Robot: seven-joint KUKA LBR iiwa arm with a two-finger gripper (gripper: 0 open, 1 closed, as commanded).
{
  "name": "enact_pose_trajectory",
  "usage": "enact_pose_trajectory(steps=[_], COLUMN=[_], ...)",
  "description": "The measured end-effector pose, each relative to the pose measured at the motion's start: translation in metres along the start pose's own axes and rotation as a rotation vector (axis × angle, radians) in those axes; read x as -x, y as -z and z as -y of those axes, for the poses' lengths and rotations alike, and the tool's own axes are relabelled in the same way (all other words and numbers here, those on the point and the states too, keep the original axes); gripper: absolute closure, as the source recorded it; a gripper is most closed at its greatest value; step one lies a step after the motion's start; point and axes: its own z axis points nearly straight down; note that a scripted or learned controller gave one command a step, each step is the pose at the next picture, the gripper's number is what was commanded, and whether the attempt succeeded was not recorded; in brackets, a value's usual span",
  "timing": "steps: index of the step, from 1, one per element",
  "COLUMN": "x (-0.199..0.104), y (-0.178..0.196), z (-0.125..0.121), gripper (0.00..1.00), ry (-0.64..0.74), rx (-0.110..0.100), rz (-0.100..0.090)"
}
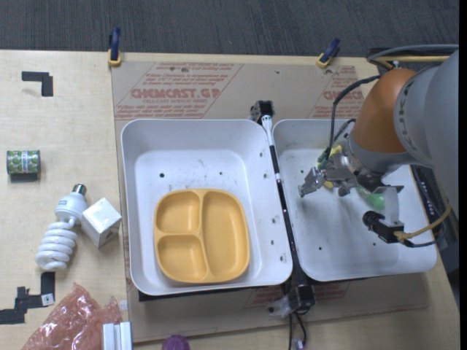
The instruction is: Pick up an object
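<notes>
Single fixed camera overhead, slanted down on bins (131, 195).

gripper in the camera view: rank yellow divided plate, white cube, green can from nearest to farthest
From the gripper, in the right bin:
1. Yellow divided plastic plate, in the left bin.
2. Small white cube, on the bench left of the bins.
3. Small green can, far left.
</notes>
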Motion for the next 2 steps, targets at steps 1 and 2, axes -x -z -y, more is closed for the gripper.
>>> enact_pose_trajectory(steps=[1,2], x=[0.0003,0.0012], y=[-0.0103,-0.0004], z=[0.0476,0.0467], gripper=[0.00,1.00], ry=[-0.004,-0.006], rx=[-0.001,0.001], rz=[-0.002,-0.001])
